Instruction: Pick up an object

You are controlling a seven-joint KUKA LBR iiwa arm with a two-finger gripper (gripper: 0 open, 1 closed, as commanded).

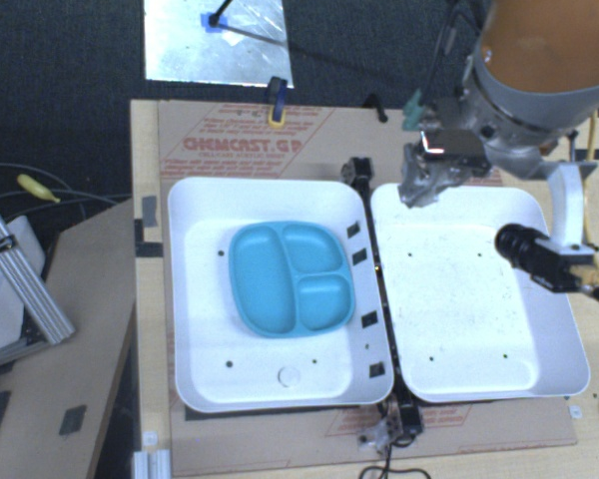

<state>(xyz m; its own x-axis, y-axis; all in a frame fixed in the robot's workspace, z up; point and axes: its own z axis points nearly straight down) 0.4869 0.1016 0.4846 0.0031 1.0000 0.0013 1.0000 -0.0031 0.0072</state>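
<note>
Camera view looks down at a slant on the two white bins, which sit side by side on a brown board (250, 138) printed with red lettering.

The thing you would go for is the plate (288, 277), a light blue one with three compartments: one large along its left side and two smaller on its right. It lies flat near the middle of the left bin (195, 267), turned slightly askew to the bin's walls and touching none of them. A few small dark dots mark the bin floor around it.

The arm (544, 38) comes in from the upper right, its orange band filling the top corner above the grey wrist. The gripper (422, 186) hangs over the far left corner of the right bin (479, 367), just beside the seam where the two bins meet. From this angle it reads as a dark grey cluster against the white rim, and you cannot tell whether it is spread or pressed together. It is in the other bin from the plate and well apart from it.

A row of black clips (360, 257) runs down the seam between the bins. A black cylinder (527, 247) on a white bracket juts over the right bin's right side. Beyond the board, a shiny metal sheet (215, 28) lies on the dark floor, and a yellow and blue clamp (277, 103) sits at the board's far edge. An aluminium rail (20, 277) slants along the left.
</note>
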